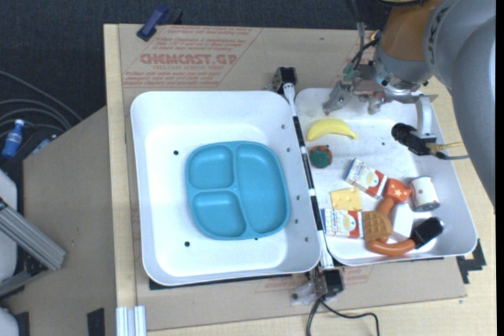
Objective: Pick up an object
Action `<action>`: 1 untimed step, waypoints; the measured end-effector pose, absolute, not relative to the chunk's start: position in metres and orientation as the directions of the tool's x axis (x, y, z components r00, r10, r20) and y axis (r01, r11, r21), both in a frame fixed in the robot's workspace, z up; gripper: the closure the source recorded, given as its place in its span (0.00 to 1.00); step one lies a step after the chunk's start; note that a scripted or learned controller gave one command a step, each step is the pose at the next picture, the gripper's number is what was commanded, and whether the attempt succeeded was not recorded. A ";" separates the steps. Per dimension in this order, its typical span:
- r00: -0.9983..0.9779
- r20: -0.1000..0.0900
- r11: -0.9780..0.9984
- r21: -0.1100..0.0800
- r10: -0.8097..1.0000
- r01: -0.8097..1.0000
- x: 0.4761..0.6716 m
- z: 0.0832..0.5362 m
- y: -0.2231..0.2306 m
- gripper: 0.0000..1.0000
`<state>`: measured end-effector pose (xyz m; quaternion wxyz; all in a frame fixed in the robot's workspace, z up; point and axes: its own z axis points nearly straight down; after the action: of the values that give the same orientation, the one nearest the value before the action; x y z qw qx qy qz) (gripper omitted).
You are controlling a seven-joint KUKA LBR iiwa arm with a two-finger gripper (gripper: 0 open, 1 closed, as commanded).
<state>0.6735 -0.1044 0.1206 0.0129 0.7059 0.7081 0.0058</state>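
The right bin [453, 193] holds a yellow banana [331, 129] near its far left. A small green and red ball [320, 157] lies just in front of the banana. Further forward lie a small juice carton [364, 176], a yellow cheese slice [346, 200], a waffle [376, 226], an orange sausage [387, 247], a red and white can [424, 193] and a black object [428, 230]. My gripper [354, 101] hangs over the bin's far edge, just behind the banana. It is open, with nothing between its fingers.
The left bin [153, 169] holds a blue divided plate [236, 190]. A black clamp [285, 79] sits at the far end of the seam between the bins. A blue clip [153, 23] lies at the board's far left corner.
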 end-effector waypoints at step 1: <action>0.000 0.001 0.000 -0.003 1.000 1.000 0.666 0.084 -0.093 0.00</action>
<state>0.6661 -0.0928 0.0845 -0.0015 0.7070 0.7072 -0.0007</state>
